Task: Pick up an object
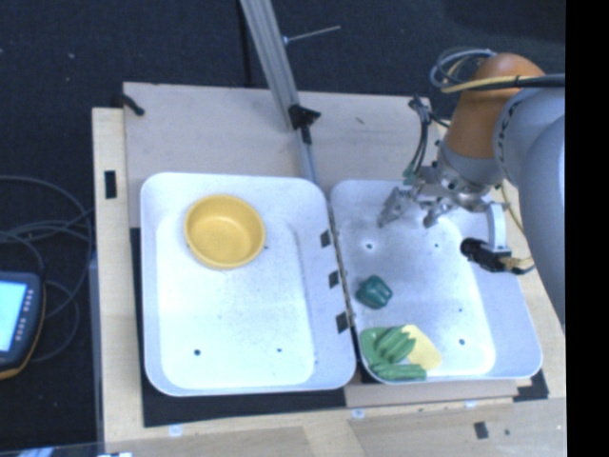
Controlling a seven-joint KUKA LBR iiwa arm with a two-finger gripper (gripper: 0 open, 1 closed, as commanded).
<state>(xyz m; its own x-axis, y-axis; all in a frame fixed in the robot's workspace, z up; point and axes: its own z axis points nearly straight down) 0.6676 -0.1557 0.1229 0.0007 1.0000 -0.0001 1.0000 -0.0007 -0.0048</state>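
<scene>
Above the right bin (495, 346) hang the jaws (411, 212), spread, gripping nothing.

Two shallow white bins side by side on a wooden bench (219, 127): left bin (238, 341) and right bin (495, 336). Slanted metal rail (269, 41) rising behind the bins' shared edge. Left of the bench, off its edge, a handheld pendant with lit screen (14, 317) and dark cables (57, 212) on black floor.
</scene>
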